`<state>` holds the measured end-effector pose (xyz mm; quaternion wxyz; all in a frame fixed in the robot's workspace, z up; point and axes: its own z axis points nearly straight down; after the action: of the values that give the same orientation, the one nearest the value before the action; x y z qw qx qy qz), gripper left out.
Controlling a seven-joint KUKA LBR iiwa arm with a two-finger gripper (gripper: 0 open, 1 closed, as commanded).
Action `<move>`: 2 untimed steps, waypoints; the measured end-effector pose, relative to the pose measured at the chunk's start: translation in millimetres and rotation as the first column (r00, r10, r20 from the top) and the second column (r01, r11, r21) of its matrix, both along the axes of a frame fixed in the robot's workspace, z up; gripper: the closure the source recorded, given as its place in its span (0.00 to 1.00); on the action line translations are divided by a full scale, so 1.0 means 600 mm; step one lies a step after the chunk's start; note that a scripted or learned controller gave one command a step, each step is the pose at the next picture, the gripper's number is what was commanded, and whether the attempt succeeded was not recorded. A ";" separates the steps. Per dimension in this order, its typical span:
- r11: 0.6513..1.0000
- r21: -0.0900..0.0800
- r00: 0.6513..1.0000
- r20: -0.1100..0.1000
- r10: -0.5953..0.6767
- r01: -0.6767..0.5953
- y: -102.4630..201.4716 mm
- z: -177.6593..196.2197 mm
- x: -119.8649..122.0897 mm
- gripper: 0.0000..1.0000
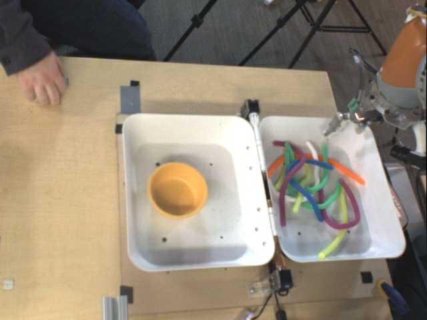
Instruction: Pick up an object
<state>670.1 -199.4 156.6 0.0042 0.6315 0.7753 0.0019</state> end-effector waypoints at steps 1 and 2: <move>0.999 0.001 0.999 -0.001 0.053 -0.053 0.022 -0.114 -0.090 0.00; 0.999 0.000 0.999 0.005 0.054 -0.054 0.023 -0.093 -0.087 1.00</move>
<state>618.2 -185.7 100.8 0.0061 0.6103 0.7922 0.0040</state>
